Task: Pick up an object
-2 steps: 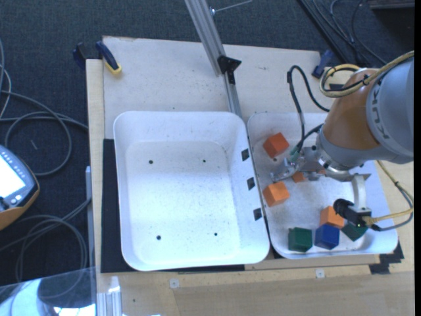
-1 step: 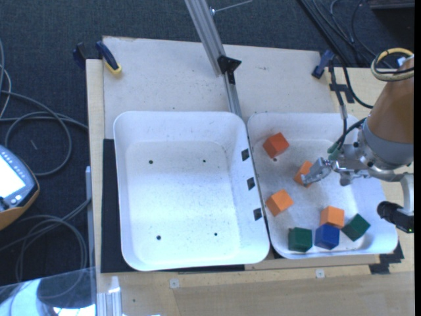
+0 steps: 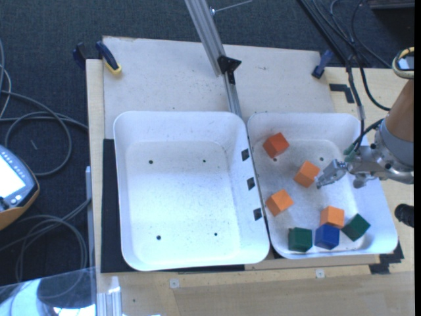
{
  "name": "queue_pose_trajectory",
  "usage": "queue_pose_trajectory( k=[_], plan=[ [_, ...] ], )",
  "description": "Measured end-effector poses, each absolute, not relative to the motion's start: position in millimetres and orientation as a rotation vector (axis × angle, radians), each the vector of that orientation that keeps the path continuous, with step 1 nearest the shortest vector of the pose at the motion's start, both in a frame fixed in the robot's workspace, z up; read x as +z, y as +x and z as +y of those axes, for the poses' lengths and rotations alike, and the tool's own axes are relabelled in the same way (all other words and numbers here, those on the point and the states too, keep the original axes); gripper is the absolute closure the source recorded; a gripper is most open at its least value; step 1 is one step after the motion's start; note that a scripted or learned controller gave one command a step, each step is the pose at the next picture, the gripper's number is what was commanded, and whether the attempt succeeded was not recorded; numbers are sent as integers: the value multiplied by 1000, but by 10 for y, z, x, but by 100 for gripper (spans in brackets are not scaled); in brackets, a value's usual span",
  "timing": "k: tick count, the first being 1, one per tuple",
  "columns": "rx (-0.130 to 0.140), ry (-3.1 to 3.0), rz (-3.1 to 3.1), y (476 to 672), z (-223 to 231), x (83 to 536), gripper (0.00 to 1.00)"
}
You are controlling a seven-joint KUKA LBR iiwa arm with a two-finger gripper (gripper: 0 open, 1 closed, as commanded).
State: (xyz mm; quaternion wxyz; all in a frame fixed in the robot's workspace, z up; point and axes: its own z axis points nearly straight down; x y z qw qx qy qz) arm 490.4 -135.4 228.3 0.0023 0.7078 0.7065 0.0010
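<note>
I am looking at the orange cube (image 3: 307, 174) lying near the middle of the right bin (image 3: 342, 120); it is the block sitting closest to the gripper (image 3: 327, 176). The fingers are reaching in from the right and ending just beside that cube's right face, level with it. Whether they are touching it I cannot tell, and I cannot tell whether the fingers are spread or pressed together; they are reading as a thin grey cluster against the white floor. Nothing is showing between them.

Around that cube, other blocks are lying loose in the same bin. A second orange cube (image 3: 275, 145) is resting up and to the left, apart from the first. A third orange cube (image 3: 280, 202) is lying below and to the left. Along the near wall a fourth orange cube (image 3: 333, 216) is sitting just above a blue cube (image 3: 327, 236), with a dark green cube (image 3: 300, 238) at the blue one's left and another green cube (image 3: 356, 227) at its right.

The arm (image 3: 399, 133) is coming in over the bin's right rim. The left bin (image 3: 131, 137) is standing alongside, its rim touching the right bin's, both on the bench (image 3: 171, 64).
</note>
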Motion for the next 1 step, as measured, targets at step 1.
queue_pose_trajectory(
  k=[1],
  plan=[
    [-4, 2223, 2230, 5402, -1039, 1176, 0]
  ],
)
